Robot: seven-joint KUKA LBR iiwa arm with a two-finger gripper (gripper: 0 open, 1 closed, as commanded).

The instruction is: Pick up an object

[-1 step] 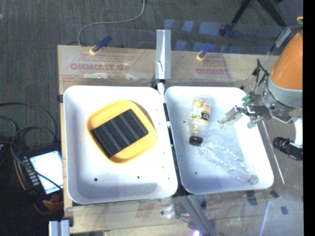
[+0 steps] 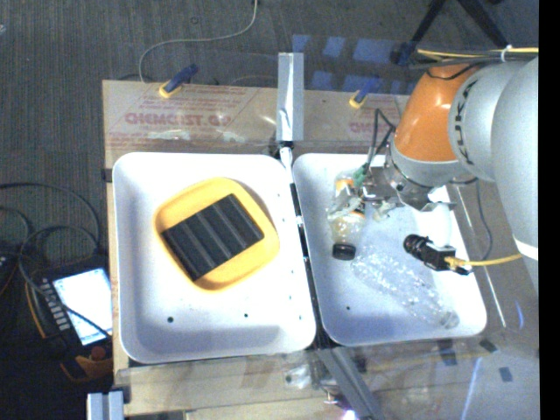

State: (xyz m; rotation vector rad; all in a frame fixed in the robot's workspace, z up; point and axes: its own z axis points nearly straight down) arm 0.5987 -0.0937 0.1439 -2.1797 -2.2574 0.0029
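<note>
Camera view, for your record: the end effector [image 2: 378,185] sits low in the right bin [image 2: 328,309], at its upper part. You cannot tell how its grip stands. Just left of it and slightly below lies a crumpled clear bag [image 2: 347,217]; a small black cap [image 2: 343,251] is below that. A clear plastic bottle [image 2: 398,283] lies below, apart. A yellow tray [image 2: 219,233] lies well left.
</note>
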